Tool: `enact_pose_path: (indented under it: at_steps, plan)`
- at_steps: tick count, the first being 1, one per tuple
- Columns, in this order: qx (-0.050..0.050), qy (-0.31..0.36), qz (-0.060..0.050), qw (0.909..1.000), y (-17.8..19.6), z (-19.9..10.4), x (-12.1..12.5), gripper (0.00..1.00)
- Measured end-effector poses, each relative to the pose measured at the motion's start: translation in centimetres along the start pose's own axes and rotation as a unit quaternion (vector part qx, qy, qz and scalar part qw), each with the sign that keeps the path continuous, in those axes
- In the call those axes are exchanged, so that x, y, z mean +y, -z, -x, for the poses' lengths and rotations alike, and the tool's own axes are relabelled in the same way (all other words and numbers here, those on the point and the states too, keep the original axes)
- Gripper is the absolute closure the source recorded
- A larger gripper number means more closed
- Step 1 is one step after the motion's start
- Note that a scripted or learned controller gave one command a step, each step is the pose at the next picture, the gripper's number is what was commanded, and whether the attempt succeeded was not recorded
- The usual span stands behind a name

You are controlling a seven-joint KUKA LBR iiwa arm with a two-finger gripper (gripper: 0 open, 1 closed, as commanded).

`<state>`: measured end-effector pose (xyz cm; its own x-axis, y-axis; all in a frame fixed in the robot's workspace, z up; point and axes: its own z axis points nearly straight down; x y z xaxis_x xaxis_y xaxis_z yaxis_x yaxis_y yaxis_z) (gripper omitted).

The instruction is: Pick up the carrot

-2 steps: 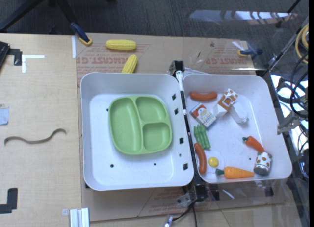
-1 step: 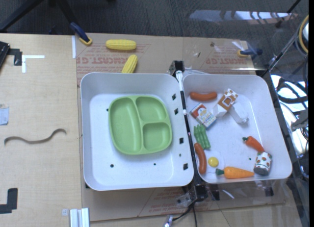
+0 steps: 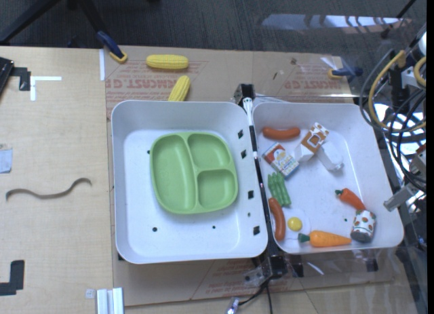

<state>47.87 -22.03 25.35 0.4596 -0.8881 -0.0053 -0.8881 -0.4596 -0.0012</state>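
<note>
A large orange carrot (image 3: 329,239) with a green top lies on its side at the front edge of the right bin (image 3: 358,144). Its green end points left, toward a fried egg (image 3: 293,224). A smaller carrot (image 3: 350,198) lies a little behind it, near the bin's right wall. Beside the large carrot's right tip stands a white and brown spotted item (image 3: 363,225), touching or nearly touching it.
The right bin also holds two sausages (image 3: 281,132) (image 3: 276,216), green beans (image 3: 279,189) and two small cartons (image 3: 281,159) (image 3: 314,139). A green divided plate (image 3: 195,172) sits in the left bin (image 3: 122,117). Two corn cobs (image 3: 167,62) lie behind the bins. Cables (image 3: 400,102) hang at right.
</note>
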Motion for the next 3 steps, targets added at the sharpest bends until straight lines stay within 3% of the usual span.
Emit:
enact_pose_path:
  at_steps: [1, 2, 3]
  plan:
    - [0.0, 0.2, -0.001, 0.9798, 8.5, 0.8, -0.4, 0.0]
    - [0.0, 0.329, -0.001, 0.9442, 11.2, 0.2, -1.3, 0.0]
    - [0.0, 0.432, -0.001, 0.9018, -0.7, -0.5, -1.1, 0.0]
